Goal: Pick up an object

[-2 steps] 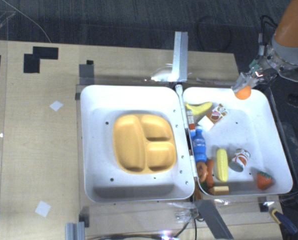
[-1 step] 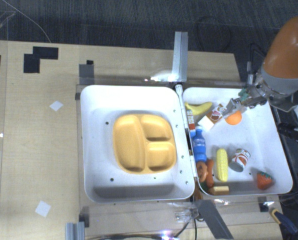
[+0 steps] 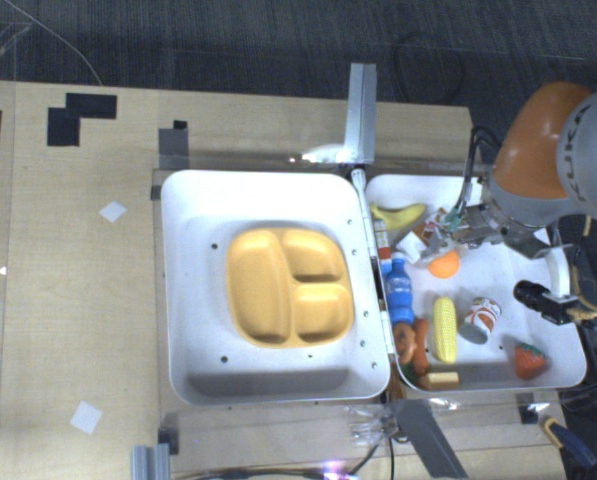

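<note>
Bench carries two white bins. Left bin (image 3: 188,298) holds a yellow divided tray (image 3: 286,286). Right bin (image 3: 568,363) holds the clutter: banana (image 3: 400,213) at the far edge, blue bottle (image 3: 398,290) along the divider, corn cob (image 3: 444,329), red-and-white can (image 3: 481,318), strawberry (image 3: 529,361), small orange fruit (image 3: 443,264). Arm (image 3: 558,163) reaches in from the right; gripper (image 3: 456,230) hangs low over the far part of the right bin, just above the orange fruit. Can't tell how it's set or whether it has hold of anything. Likely target: the orange fruit. Suggest centring over it before descending, since round shapes slip out sideways; keep off the banana and bottle.
</note>
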Controlling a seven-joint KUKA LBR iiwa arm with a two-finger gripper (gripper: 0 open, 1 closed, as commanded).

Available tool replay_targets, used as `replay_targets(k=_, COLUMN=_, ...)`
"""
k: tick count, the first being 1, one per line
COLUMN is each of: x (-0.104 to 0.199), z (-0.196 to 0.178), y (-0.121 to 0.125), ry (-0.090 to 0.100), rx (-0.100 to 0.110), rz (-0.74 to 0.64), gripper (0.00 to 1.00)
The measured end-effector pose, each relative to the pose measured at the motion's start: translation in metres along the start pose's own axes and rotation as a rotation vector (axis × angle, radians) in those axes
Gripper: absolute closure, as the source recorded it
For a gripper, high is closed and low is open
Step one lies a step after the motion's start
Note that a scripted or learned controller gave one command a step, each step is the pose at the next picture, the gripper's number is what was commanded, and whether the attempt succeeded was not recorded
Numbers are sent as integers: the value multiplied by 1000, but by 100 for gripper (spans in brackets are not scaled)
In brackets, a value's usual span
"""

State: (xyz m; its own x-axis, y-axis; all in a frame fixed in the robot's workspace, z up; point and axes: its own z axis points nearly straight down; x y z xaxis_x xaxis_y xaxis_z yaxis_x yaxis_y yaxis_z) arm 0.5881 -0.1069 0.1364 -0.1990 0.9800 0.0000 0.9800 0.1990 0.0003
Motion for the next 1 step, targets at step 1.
replay_targets(k=1, x=24, z=-62, y=52, ry=-2, rx=-11, rz=-50, gripper=100)
